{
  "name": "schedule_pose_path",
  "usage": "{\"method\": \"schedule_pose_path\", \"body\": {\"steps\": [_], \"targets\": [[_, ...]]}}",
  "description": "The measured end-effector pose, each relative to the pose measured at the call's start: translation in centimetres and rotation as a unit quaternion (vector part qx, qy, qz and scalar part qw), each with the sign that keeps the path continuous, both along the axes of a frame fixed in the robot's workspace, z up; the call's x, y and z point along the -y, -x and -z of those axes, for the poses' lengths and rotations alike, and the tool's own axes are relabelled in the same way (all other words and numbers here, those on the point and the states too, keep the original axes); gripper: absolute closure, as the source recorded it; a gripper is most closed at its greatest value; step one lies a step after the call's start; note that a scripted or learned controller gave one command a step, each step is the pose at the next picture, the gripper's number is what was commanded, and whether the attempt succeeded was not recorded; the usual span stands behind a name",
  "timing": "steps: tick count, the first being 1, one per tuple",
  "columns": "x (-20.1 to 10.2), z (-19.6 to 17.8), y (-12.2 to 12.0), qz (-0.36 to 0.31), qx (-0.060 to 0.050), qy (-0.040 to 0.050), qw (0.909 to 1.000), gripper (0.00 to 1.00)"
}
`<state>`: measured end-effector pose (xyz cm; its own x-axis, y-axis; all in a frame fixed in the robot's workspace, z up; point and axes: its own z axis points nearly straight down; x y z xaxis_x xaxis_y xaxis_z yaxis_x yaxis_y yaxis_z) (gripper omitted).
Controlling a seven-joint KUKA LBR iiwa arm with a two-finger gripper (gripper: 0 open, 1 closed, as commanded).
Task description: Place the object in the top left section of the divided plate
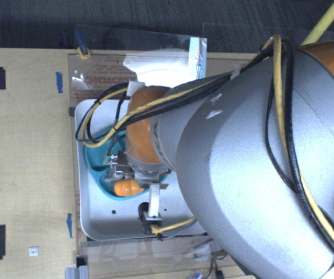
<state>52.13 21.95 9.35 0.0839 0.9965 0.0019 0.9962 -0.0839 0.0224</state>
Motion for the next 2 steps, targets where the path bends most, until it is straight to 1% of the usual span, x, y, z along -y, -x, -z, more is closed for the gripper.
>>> {"method": "schedule_pose_path", "body": {"steps": [1,2], "targets": [[0.0,-0.1,-2.2,-0.332,-0.002,0.0064,0.9432,0.00],[0.2,-9.2,-8.3,-0.093,-0.010,0.0014,0.9956,0.00]]}}
